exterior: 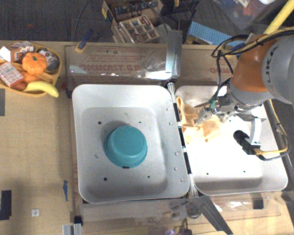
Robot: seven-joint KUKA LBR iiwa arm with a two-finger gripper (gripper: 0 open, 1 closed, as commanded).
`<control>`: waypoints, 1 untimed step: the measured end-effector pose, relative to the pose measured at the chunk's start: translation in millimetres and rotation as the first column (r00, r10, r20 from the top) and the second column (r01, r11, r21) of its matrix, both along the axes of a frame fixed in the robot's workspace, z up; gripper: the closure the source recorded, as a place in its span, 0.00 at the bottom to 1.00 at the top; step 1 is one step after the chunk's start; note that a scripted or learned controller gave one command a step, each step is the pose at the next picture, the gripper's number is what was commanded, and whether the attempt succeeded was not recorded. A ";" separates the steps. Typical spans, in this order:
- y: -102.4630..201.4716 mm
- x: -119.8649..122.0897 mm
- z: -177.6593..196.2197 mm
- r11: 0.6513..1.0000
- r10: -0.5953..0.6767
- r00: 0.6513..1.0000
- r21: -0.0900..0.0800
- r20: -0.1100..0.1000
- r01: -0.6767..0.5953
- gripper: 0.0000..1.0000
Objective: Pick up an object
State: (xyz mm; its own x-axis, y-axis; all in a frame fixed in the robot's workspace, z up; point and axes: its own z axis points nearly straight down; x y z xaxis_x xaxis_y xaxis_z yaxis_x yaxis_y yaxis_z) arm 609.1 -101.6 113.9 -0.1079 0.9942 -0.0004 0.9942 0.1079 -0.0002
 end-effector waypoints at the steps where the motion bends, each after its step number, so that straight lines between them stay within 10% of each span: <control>1: 4.3 -7.4 -22.2 1.000 0.000 1.000 -0.002 0.014 0.000 0.00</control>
